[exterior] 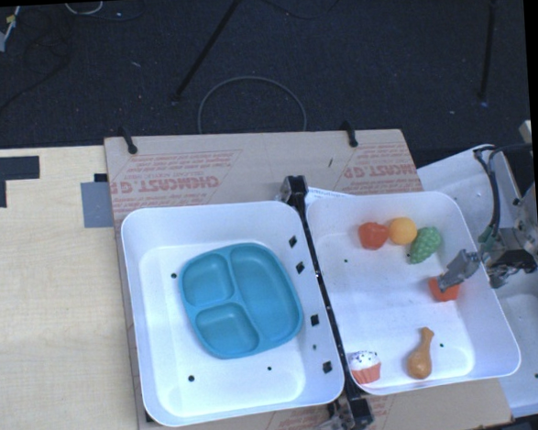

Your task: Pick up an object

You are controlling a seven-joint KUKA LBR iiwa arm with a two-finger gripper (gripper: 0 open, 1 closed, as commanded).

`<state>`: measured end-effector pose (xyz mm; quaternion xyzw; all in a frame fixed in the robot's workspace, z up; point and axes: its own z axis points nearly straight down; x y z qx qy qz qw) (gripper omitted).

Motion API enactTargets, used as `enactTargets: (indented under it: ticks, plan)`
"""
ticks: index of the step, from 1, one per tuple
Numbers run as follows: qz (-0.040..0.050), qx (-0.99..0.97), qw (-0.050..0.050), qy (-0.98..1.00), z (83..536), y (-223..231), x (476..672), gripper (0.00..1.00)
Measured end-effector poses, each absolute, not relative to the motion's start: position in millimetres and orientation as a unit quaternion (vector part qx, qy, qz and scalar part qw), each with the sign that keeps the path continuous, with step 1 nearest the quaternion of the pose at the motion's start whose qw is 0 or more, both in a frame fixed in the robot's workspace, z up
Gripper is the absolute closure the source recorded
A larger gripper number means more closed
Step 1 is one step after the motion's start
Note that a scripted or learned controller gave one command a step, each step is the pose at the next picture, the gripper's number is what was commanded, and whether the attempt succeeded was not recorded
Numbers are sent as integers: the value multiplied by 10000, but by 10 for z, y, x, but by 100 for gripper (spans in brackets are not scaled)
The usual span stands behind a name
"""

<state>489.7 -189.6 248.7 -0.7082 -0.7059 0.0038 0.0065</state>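
My gripper (pixel 467 267) reaches in over the right rim of the right bin (pixel 387 325). Its grey tip lies right against a small red object (pixel 443 288), partly covering it. I cannot tell whether the object is gripped. Further left in the same bin are a green bunch of grapes (pixel 425 244), an orange ball (pixel 401 230) and a red fruit (pixel 372 235). Near the front edge lie a tan drumstick (pixel 421 355) and a cupcake (pixel 364 366).
The left bin (pixel 164 355) holds a blue divided plate (pixel 241 299). A black divider (pixel 316 289) runs between the two bins. Both bins rest on a cardboard sheet (pixel 247 170). Cables and arm parts (pixel 514 238) crowd the right side.
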Motion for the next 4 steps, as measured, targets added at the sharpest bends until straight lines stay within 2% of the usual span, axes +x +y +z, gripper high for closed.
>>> enactTargets:
  ticks: [1, 2, 3, 4]
  plan:
    - [8, -7071, 18, -7072, 2547, -1893, 4919, 0]
    - [16, -7071, 38, -7071, 1914, -1848, 4936, 0]
    - [16, -7073, 39, -7069, 1375, -1873, 4828, 0]
    - [5, -7073, 13, -7069, 854, -1863, 4828, 0]
